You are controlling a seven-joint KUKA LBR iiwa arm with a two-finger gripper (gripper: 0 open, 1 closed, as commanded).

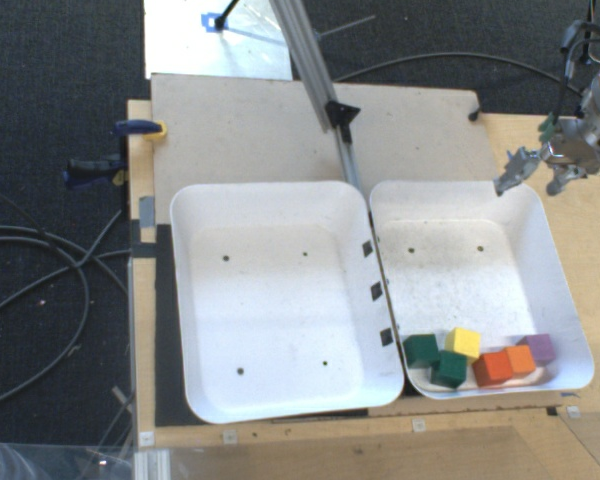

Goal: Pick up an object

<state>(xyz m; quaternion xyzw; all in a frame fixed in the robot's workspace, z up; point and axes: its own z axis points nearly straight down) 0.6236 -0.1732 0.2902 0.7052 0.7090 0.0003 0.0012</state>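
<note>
Lower right of the frame: 6 small blocks cluster along the near wall of the right bin (555, 268). 2 green blocks (421, 349) (449, 369) sit at the left of the cluster, touching. A yellow block (464, 342) lies just behind them. A red block (493, 367) and an orange block (520, 359) touch each other; a purple block (540, 347) is at the right end. The left bin (195, 268) occupies centre frame on the table (250, 128). Upper right: the claw (536, 173) hangs above the right bin's far right corner, fingers apart, nothing between them, well apart from the blocks.
</note>
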